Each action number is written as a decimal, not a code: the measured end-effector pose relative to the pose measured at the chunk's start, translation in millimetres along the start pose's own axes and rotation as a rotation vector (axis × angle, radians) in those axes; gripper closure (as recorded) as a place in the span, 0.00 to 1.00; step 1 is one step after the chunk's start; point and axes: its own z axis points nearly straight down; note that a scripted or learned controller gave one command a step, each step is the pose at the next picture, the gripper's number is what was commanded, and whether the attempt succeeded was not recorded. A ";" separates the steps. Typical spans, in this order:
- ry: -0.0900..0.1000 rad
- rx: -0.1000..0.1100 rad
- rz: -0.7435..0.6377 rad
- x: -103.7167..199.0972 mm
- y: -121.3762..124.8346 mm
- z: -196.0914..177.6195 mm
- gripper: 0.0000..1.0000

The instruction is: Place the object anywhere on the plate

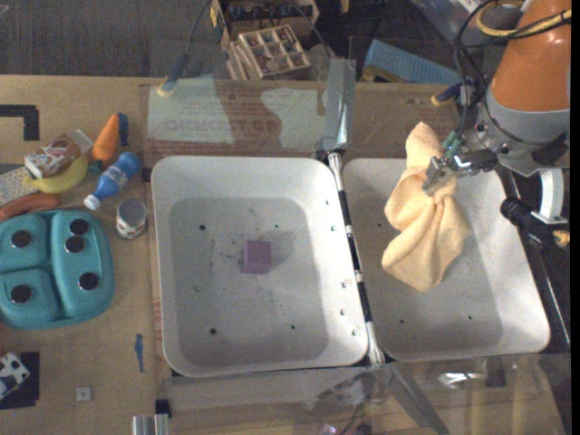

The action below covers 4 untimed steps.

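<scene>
Table left: teal sectioned plate. Left bin holds small purple block. Over right bin, end effector pinched shut on yellow cloth, lifted and dangling. Step: carrying. Next move likely needs long leftward travel to the plate, then release.

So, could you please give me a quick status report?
Gripper shut on cloth, lifted over right bin. Purple block in left bin. Nothing in the way.
</scene>
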 end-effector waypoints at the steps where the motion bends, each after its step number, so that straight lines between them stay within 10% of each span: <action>1: -0.001 0.000 0.192 -25.5 -18.7 -110.1 1.00; 2: -0.002 0.000 0.165 -38.3 29.1 -184.1 1.00; 4: -0.001 -0.001 0.016 83.2 81.4 -183.6 1.00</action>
